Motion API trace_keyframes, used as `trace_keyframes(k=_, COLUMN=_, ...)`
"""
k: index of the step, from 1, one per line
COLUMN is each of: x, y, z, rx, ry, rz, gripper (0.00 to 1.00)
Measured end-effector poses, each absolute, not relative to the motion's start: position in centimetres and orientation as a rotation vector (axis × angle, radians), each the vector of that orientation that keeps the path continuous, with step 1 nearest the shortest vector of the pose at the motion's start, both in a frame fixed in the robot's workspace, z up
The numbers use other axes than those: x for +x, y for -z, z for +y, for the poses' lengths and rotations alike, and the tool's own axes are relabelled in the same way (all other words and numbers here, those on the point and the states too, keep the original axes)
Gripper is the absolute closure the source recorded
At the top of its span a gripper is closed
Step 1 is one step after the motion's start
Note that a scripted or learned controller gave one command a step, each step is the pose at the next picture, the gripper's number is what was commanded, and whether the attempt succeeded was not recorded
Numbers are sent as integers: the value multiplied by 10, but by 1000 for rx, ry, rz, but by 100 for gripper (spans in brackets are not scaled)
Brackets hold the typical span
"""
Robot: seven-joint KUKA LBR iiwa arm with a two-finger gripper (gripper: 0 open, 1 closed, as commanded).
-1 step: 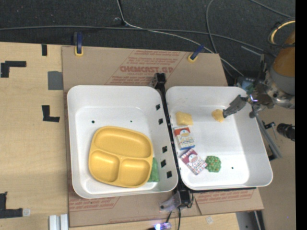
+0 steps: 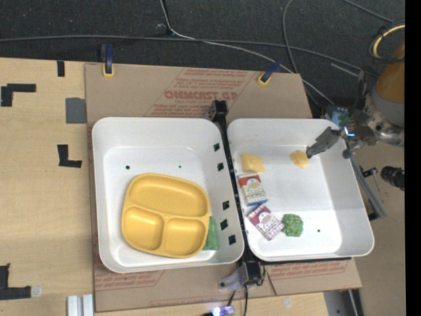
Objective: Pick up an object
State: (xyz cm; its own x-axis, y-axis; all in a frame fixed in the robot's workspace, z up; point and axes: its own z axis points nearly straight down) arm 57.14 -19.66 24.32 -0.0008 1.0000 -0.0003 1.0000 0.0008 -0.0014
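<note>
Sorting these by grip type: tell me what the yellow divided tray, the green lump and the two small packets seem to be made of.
Yellow tray: looks like molded plastic, smooth with a soft sheen, rounded compartments. Green lump: bumpy, matte surface, perhaps a rubber or plastic toy broccoli; too small to be sure. Upper packet and lower packet: printed flat faces, probably card or foil wrapper; which one is unclear.

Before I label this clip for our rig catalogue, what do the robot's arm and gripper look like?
The arm enters from the right: a rounded orange-amber section topped by a lighter ring, above a grey metallic wrist. The gripper is dark grey, with a bluish spot near its base. Thin black cables trail over the dark background behind it.
</note>
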Motion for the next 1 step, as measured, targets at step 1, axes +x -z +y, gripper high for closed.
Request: trace_keyframes(k=1, x=566, y=-198, z=-195, rx=-2218, ry=-6, rz=-2219, gripper=0)
